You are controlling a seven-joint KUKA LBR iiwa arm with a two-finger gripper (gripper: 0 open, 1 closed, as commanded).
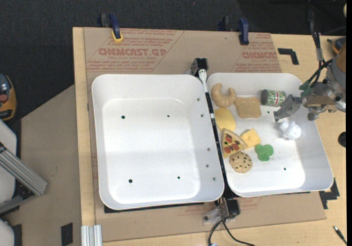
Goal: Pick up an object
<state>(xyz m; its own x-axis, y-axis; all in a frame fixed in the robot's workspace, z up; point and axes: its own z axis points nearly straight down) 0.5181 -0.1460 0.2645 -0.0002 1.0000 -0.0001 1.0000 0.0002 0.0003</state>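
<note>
The right bin (313,179) holds several small objects: a croissant (223,94), a piece of toast (248,107), a small green can (273,97), a yellow wedge (224,119), a pizza slice (232,142), a cheese cube (251,138), a cookie (241,162), a green broccoli piece (264,152) and a crumpled white lump (289,129). My gripper (300,113) hangs over the bin's right side, just above the white lump and right of the can. Its two fingers stand apart, open, with nothing between them.
The left bin (102,129) lies beside the right one, with a black divider strip (212,124) between them. Both rest on a cardboard sheet (165,47) held by blue clamps (115,25) at the far edge. The arm comes in from the right.
</note>
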